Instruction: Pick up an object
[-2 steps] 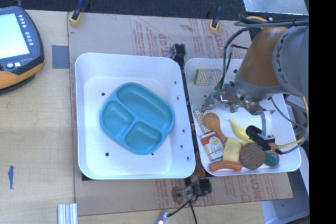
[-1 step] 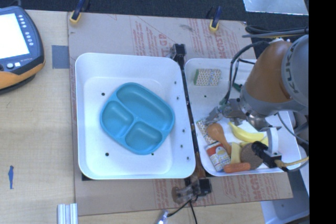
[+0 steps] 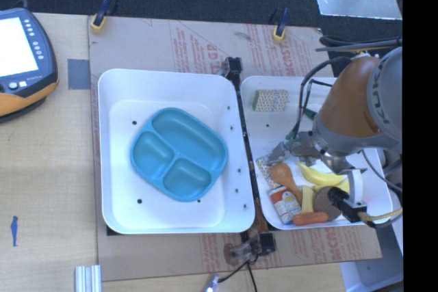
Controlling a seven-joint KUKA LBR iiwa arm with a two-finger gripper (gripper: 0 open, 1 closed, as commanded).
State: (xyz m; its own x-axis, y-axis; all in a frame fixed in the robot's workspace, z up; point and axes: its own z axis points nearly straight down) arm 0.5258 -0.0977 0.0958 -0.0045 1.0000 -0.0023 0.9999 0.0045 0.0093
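My gripper (image 3: 283, 151) reaches down into the right bin (image 3: 254, 147) from the right, under the grey arm with its orange band (image 3: 348, 98). It hangs just above a pile of small items in the bin's near half. Directly below it lies a wooden spoon (image 3: 285, 177). A yellow banana (image 3: 321, 177) is to the spoon's right. A small red-and-white can (image 3: 285, 202), a brown round piece (image 3: 324, 204) and an orange carrot-like stick (image 3: 310, 218) sit nearer the front rim. A green speckled pad (image 3: 272, 100) lies alone at the bin's far left.
The left bin (image 3: 109, 147) holds a blue divided plate (image 3: 178, 154). A tablet-like pendant (image 3: 20, 58) rests on the bench at far left. Clamps (image 3: 100, 14) (image 3: 279, 24) pin the cardboard at the back edge. A black latch (image 3: 233, 68) sits between the bins.
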